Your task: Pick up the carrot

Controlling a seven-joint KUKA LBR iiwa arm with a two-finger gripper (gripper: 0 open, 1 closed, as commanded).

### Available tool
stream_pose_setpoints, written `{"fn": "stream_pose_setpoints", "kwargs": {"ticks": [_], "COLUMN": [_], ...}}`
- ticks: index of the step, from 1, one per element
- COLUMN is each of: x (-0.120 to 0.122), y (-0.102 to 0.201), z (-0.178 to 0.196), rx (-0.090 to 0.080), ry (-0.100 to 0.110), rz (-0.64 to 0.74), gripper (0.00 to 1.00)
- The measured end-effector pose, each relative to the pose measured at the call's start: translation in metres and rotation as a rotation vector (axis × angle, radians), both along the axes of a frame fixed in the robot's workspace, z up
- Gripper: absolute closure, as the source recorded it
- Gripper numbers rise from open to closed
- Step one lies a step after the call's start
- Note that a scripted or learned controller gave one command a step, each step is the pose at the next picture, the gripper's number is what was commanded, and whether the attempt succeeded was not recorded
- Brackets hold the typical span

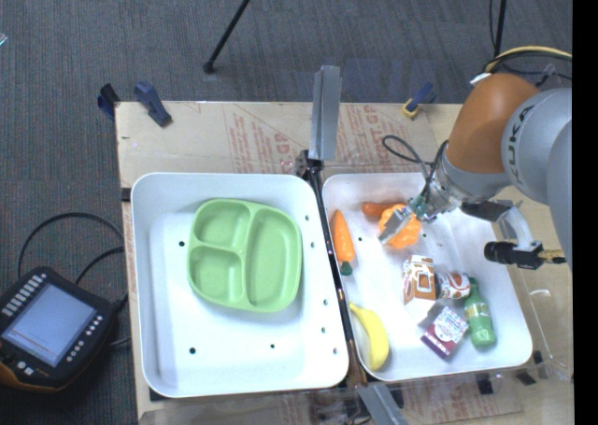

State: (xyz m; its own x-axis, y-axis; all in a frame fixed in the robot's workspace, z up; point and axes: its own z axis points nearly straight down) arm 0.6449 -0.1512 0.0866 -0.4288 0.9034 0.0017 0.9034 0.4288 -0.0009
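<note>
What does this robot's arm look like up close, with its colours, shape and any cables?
The arm is thick, rounded and grey, with a glossy orange band above the wrist. It narrows to a small metallic gripper. Thin black cables loop beside the wrist, and yellow and black ones run over the top.

We've just got one fixed camera up above the bench [234,134], angled down over both white bins [159,274], arm [509,138] coming in from the right.
</note>
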Motion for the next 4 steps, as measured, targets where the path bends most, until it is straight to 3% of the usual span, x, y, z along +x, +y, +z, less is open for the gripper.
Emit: {"fn": "stream_pose_setpoints", "kwargs": {"ticks": [1, 2, 3, 4], "x": [0.001, -0.005, -0.002, -0.025], "y": [0.000, 0.020, 0.015, 0.027], "z": [0.010, 0.051, 0.002, 0.100], "rx": [0.001, -0.001, -0.002, -0.002], "ry": [-0.001, 0.001, 0.006, 0.001], "rz": [-0.003, -0.357, -0.618, -0.433], "gripper": [1.00, 1.00, 1.00, 1.00]}}
